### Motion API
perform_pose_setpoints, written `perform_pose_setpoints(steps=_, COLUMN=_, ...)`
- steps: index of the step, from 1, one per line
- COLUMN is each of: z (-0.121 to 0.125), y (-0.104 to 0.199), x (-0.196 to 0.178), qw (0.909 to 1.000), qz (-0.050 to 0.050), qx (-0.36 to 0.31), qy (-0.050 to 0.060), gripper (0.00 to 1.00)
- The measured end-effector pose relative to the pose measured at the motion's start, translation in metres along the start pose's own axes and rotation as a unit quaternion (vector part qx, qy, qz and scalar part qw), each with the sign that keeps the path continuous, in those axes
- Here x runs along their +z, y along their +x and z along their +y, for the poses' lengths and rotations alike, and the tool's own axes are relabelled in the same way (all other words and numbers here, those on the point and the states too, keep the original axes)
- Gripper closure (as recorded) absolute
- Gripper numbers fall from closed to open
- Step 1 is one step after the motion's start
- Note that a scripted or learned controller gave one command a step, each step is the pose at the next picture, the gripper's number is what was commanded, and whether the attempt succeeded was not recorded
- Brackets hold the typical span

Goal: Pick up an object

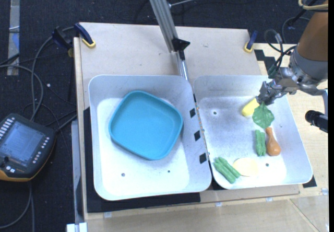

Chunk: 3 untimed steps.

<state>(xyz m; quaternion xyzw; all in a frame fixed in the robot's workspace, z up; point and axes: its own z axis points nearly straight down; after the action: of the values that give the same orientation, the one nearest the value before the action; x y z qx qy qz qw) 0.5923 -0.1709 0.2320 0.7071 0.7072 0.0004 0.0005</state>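
Jaws: can't tell whether they're apart or together. The gripper (pixel 265 96) is small and dark at this angle, its tip lost against the items under it, and nothing shows between the tips, so no grasp to claim.

Nearest in the right bin (pixel 297 173), by the near rim: a green pod-like piece (pixel 226 169), w/ a pale yellow flat piece (pixel 247 166) just beside it to the right. A bit farther in: a slim green piece (pixel 260 142) lying beside an orange carrot-like piece (pixel 272 141), side by side and possibly touching. Farther again: a crumpled green leafy piece (pixel 263 116) and a yellow lemon-like piece (pixel 250 107) next to it. The gripper hangs right over these two, at the far right of the bin.

Left bin (pixel 99 121): a blue square plate (pixel 145 124), tilted slightly, well apart from the arm.

Progress, as I read it: approach looks done, pick not. Every item appears to rest on a bin floor. Likely target is the yellow or leafy piece, though I can't tell which. Left to do: close on one, lift it clear, and show it's held.
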Motion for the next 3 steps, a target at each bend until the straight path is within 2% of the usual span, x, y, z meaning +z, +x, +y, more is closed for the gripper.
perform_pose_setpoints(steps=2, z=0.028, y=0.096, x=-0.016, qw=1.0000, qz=0.001, qx=-0.002, qy=0.000, gripper=1.00)
perform_pose_setpoints(steps=3, z=0.033, y=0.152, x=-0.006, qw=1.0000, qz=0.001, qx=-0.002, qy=0.001, gripper=1.00)
